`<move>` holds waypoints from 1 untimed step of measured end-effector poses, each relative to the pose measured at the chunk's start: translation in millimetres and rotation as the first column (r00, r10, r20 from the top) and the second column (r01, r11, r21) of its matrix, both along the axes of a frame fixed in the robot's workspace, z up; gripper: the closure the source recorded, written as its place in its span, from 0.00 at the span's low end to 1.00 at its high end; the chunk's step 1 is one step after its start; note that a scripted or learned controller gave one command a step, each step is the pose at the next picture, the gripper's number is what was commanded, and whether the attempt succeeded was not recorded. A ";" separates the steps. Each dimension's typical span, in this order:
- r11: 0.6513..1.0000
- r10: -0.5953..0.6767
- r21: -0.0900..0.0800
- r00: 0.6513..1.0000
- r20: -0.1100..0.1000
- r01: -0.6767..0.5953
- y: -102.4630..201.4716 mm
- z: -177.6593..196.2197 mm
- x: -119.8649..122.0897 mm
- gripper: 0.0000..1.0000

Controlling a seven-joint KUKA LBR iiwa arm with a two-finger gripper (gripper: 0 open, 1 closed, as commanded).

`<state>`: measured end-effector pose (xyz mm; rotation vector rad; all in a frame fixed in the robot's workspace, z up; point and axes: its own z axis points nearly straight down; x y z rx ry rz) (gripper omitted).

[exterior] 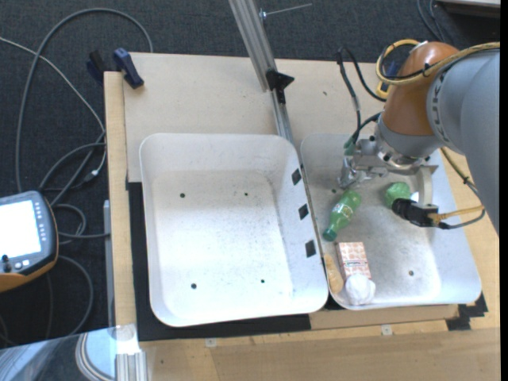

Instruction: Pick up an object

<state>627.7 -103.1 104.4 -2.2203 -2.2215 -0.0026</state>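
Two bins on the bench; my gripper (355, 171) hangs low in the right bin (413, 280) just above the green bottle (341, 215), grip state unclear, presumably positioned for that pick.

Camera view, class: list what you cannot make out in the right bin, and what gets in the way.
- End effector: open or shut is unclear; the arm's wrist covers it.
- Small green object: partly behind the arm, identity unclear.
- Carton: print too small to read.
- White object at the near rim: too blurred to name.
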 end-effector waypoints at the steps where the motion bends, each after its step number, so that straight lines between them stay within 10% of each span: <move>1: 1.000 0.000 -0.003 1.000 0.008 0.000 -4.4 64.2 0.6 1.00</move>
